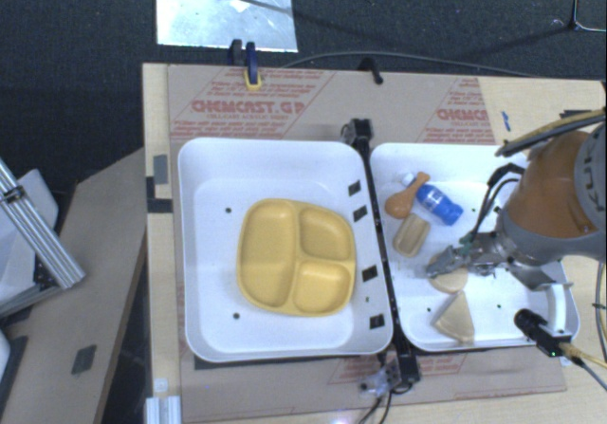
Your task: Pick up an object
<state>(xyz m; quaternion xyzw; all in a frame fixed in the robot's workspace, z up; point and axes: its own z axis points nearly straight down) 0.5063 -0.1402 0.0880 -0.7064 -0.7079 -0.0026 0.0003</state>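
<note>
Two "CHEMCAST GP" prints on bench sheet [248,107]; fingers [444,266] state unclear.

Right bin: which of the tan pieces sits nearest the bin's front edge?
The tan wedge-shaped piece, lowest in the right white bin. The tan rectangular block and the tan wooden spoon-like piece lie farther back, by the blue and white bottle.

A paper-covered bench [285,100] bears two white bins [204,223] side by side
</note>
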